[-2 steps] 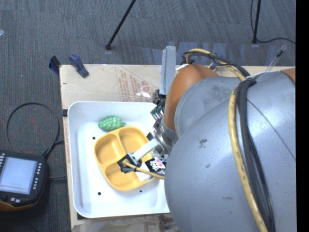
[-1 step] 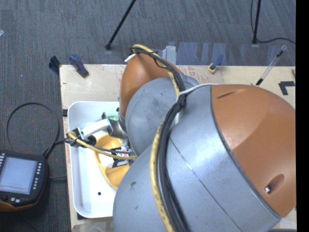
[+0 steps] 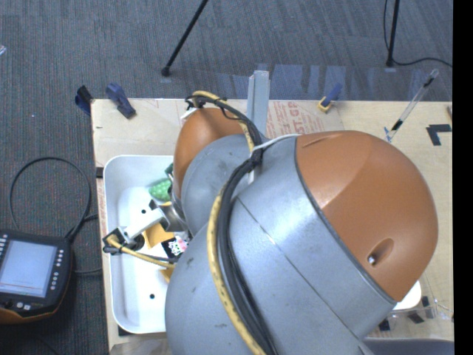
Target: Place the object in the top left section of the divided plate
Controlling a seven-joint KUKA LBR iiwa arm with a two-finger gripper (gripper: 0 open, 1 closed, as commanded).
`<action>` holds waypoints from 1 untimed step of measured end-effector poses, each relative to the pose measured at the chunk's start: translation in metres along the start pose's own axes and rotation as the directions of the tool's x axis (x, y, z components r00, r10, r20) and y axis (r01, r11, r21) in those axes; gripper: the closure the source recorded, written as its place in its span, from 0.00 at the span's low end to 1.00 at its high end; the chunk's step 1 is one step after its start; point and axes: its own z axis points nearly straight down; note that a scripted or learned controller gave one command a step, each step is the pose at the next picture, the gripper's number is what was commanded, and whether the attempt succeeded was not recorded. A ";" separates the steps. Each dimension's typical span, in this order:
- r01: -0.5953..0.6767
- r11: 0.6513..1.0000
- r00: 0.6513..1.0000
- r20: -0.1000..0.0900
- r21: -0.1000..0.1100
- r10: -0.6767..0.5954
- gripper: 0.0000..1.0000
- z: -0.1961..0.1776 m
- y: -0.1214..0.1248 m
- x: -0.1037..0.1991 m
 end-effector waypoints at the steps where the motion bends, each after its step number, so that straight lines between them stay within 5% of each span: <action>1: 0.354 0.935 0.935 0.006 0.001 -0.354 1.00 -0.039 0.001 -0.052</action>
